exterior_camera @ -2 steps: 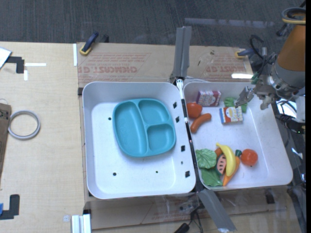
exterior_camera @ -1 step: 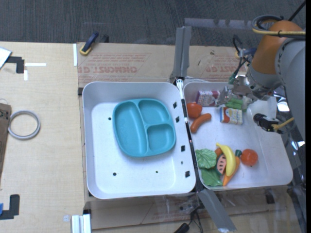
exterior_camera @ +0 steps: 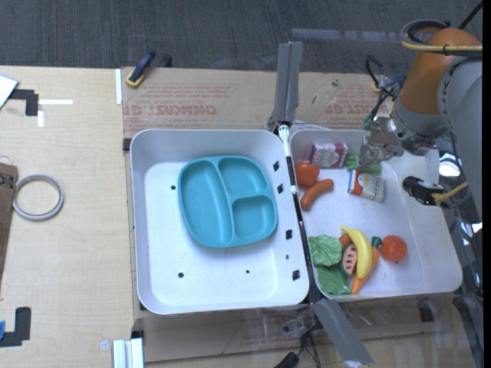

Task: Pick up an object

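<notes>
Two white bins sit side by side under me; my gripper point(exterior_camera: 374, 153) hangs over the far part of the right bin point(exterior_camera: 430, 259), with my grey arm and its orange band point(exterior_camera: 430, 75) reaching in from the right.

Straight below my gripper, just on its near side, stands a small carton point(exterior_camera: 367, 185) with a white and red label, tilted a little. My gripper looks to be touching or nearly touching the carton's top edge, but I cannot tell which, and nothing shows plainly between my tips. A green scrap point(exterior_camera: 353, 162) lies just to my left, and past it a pink box point(exterior_camera: 327, 156) rests against the far wall. Further left are a tomato point(exterior_camera: 306, 174) and, touching it on the near side, a sausage point(exterior_camera: 317, 193).

Toward the near wall, well apart from me, lies a heap: a lettuce leaf point(exterior_camera: 325, 250), a melon slice point(exterior_camera: 349, 259), a banana point(exterior_camera: 360, 250) and a carrot point(exterior_camera: 359, 282) pressed together. An orange fruit point(exterior_camera: 393, 248) sits just right of the banana.

Left of everything, the other bin point(exterior_camera: 153, 282) holds a teal divided plate point(exterior_camera: 228, 201). Beyond it, on the wooden bench point(exterior_camera: 61, 282), lies a tape roll point(exterior_camera: 34, 196).
</notes>
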Robot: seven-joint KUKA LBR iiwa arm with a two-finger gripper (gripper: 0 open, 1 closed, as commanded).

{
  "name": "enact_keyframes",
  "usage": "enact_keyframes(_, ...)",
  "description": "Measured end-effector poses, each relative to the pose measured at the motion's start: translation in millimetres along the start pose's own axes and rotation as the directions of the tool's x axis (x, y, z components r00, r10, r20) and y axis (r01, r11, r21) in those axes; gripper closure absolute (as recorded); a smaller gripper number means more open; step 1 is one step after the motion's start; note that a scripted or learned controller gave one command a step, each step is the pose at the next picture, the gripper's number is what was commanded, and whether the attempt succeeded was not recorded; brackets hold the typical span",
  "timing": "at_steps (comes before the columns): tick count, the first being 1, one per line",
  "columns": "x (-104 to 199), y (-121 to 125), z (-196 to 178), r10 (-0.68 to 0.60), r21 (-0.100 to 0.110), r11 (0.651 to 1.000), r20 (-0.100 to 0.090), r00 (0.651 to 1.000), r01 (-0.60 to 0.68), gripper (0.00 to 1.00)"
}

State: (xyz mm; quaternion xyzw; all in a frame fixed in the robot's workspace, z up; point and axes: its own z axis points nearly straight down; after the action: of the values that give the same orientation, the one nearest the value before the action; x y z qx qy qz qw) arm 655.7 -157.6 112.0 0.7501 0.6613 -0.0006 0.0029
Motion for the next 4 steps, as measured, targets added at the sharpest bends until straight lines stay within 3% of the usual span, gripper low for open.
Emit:
enact_keyframes(1,63,-15,-141,0.012,0.004,1.000,-0.003,1.000,-0.012,1.00)
enact_keyframes(2,90,-8,-136,0.090,0.005,0.996,-0.002,0.996,-0.090,1.00)
enact_keyframes(3,117,-11,-168,0.171,0.005,0.985,-0.003,0.985,-0.171,1.00)
enact_keyframes(4,197,-22,-139,0.350,0.009,0.937,0.000,0.937,-0.350,1.00)
